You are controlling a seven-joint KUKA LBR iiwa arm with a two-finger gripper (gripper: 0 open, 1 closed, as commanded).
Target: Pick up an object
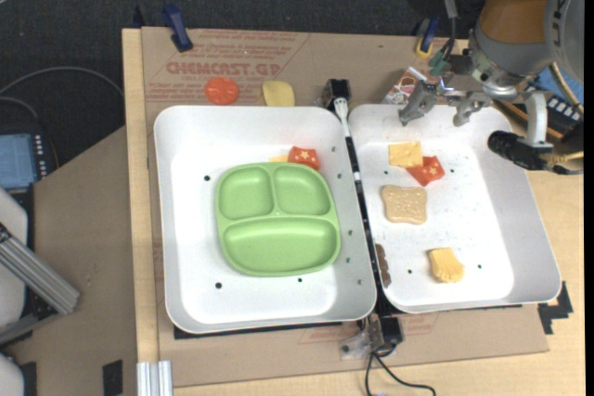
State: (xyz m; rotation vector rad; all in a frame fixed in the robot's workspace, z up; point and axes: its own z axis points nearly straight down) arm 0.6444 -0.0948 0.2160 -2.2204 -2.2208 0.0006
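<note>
In the right bin [520,227] lie a pale yellow slice [405,153], a red piece [427,170] touching it, a tan slice of toast [405,204] and a yellow chunk [446,265] nearer the front. My gripper [438,113] hangs over the bin's far rim, just behind the yellow slice. Its two fingers [411,111] stand apart with nothing between them, so it is open. The left bin [186,274] holds a green divided plate [277,218], and another red piece [303,157] lies against the plate's far edge.
On the cardboard behind the left bin sit an orange disc [222,91] and a yellow piece [277,94]. A blue clamp [176,28] grips the board's far left edge. A black clip [338,92] sits where the two bins meet.
</note>
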